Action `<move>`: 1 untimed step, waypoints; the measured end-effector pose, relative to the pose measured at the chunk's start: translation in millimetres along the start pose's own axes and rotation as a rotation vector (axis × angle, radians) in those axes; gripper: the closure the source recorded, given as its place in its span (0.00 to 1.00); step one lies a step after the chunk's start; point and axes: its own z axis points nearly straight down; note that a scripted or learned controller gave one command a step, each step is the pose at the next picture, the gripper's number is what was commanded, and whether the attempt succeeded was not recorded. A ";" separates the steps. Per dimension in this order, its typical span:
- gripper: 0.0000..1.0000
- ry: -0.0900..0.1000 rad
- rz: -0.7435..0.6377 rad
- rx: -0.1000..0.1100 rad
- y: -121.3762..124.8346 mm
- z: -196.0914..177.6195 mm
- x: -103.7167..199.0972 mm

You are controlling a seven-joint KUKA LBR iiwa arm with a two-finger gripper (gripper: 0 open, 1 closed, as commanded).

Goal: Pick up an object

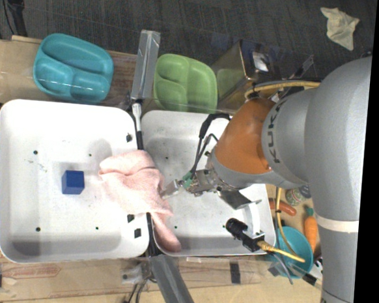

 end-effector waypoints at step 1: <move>0.00 -0.001 -0.045 -0.004 100.4 -83.0 53.5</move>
